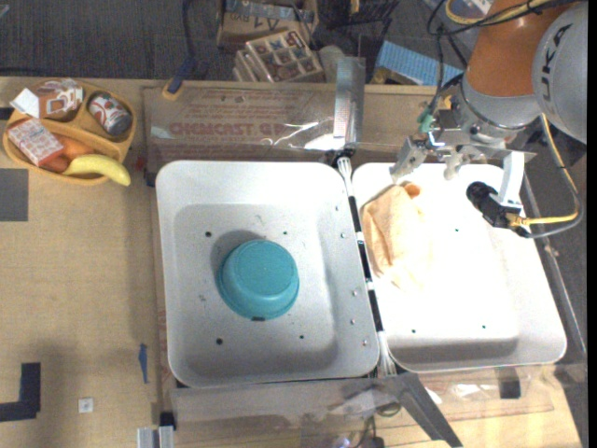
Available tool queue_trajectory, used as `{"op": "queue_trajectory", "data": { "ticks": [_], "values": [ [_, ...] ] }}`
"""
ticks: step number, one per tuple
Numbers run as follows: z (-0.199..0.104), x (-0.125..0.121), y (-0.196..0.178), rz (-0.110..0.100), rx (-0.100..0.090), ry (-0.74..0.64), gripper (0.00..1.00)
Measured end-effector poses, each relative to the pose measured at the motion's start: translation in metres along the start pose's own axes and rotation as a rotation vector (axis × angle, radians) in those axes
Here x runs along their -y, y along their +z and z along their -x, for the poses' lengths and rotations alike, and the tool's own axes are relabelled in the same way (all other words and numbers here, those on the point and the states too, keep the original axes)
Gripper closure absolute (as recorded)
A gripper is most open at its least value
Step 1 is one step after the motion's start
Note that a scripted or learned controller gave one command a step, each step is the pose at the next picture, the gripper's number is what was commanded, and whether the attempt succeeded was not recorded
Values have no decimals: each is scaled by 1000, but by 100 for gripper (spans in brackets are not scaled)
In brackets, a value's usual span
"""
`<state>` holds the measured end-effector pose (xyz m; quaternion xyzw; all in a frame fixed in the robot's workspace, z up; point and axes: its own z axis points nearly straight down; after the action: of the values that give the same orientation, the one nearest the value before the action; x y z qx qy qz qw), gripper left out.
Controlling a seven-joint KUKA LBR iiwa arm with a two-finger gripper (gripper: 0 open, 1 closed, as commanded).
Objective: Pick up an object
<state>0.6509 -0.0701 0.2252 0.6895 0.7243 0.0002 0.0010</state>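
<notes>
A teal bowl (pixel 259 279) lies upside down in the middle of the left bin (pixel 187 203). A tan, floppy cloth-like item (pixel 394 234) with an orange spot at its far end rests against the left wall of the right bin (pixel 485 325). My gripper (pixel 431 163) hangs over the far edge of the right bin, just beyond and to the right of the tan item's orange end. Its fingers (pixel 408 160) are spread apart and open, with nothing between them.
A black connector with a yellow cable (pixel 492 203) hangs off the arm over the right bin's far right part. A yellow tray of fruit and packets (pixel 67 133) sits on the bench at far left. A clear plastic sheet (pixel 252 129) lies behind the bins.
</notes>
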Motion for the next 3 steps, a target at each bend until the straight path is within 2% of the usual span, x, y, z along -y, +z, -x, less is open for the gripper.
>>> {"op": "queue_trajectory", "data": {
  "ticks": [1,2,3],
  "values": [
    [54,-10,52,-2,0,43,0],
    [50,-16,136,6,0,-117,0],
    [50,-17,125,11,0,-116,100]
  ]
}}
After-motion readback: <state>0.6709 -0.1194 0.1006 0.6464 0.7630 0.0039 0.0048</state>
